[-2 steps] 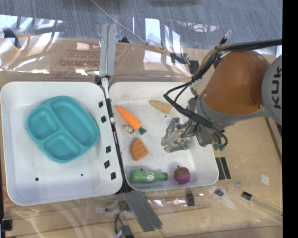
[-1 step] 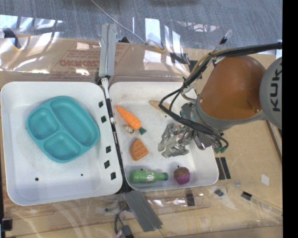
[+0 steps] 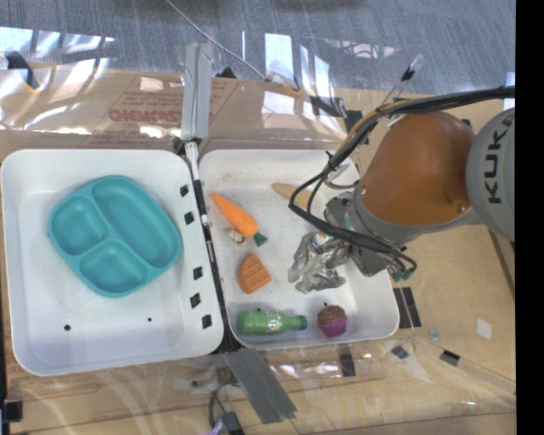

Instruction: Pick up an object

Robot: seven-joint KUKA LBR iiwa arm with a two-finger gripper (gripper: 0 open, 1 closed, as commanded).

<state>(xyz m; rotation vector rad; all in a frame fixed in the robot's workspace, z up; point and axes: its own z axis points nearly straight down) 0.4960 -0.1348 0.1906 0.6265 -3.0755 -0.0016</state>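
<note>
My orange band (image 3: 415,175) and metal-grey fingers (image 3: 315,265) stand above the white right bin (image 3: 372,320), which shows an orange carrot (image 3: 233,214), an orange-brown wedge (image 3: 252,274), a green bottle (image 3: 268,323) and a purple-brown piece (image 3: 332,319). The white left bin (image 3: 27,333) shows a plain teal divided plate (image 3: 115,234); the counter (image 3: 490,333) is tan.

Single fixed camera above bench (image 3: 490,352) — looks down aslant, both bins framed, arm (image 3: 426,179) entering right.

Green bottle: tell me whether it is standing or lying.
Lying. The green bottle rests on its side along the right bin's near wall, neck pointing toward the purple toy.
</note>
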